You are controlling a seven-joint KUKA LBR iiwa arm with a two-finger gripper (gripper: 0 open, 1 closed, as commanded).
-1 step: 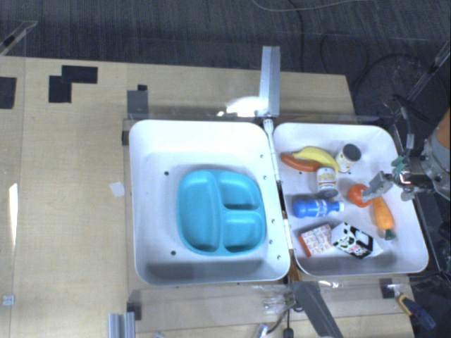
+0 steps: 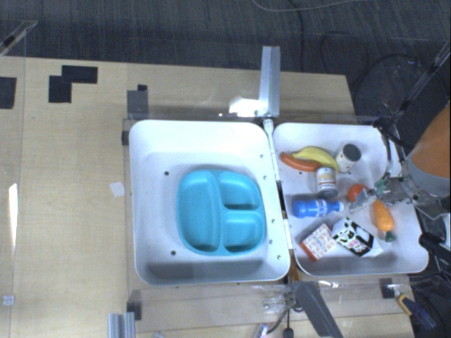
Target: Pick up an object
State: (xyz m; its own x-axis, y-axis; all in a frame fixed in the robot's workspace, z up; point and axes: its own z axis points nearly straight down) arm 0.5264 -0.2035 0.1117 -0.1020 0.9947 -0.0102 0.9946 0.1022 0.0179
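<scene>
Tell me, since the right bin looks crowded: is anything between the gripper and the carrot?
Nothing visible does. The gripper sits at the right bin's right side, just above the carrot, with only bare bin floor between them.

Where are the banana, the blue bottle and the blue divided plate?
banana [image 2: 315,154]: camera view, middle of its yellow curve.
blue bottle [image 2: 313,207]: camera view, middle of its body, lying on its side.
blue divided plate [image 2: 204,220]: camera view, floor of its large left compartment.
</scene>
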